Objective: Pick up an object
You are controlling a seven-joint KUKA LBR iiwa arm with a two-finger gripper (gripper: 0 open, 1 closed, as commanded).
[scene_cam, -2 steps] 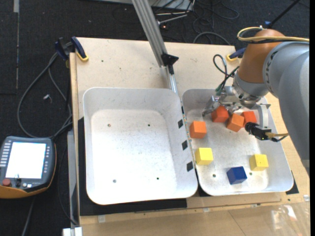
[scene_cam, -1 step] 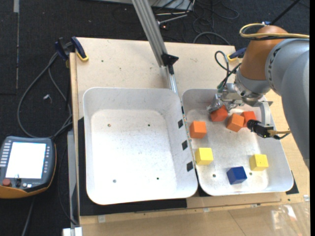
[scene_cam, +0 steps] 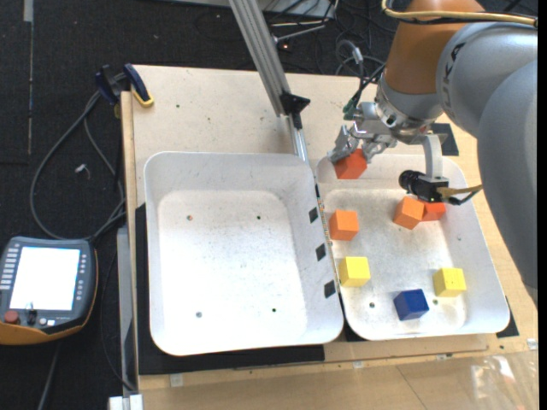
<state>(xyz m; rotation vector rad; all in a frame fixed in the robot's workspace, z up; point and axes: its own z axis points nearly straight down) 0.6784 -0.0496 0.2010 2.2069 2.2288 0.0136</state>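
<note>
My gripper (scene_cam: 354, 154) hangs over the far left corner of the right bin (scene_cam: 485, 316). It is shut on an orange-red block (scene_cam: 350, 166), which sits between the fingers, lifted off the bin floor. Lying in the right bin are an orange cube (scene_cam: 344, 224), a second orange cube (scene_cam: 409, 213) touching a red block (scene_cam: 434, 210), two yellow cubes (scene_cam: 355, 271) (scene_cam: 449, 281) and a blue cube (scene_cam: 411, 304).
The left bin (scene_cam: 155, 229) lies beside the right one, their rims meeting in the middle. A slanted metal pole (scene_cam: 261, 54) ends at the bins' far junction, close to the gripper. A teach pendant (scene_cam: 44, 290) rests off the bench at left.
</note>
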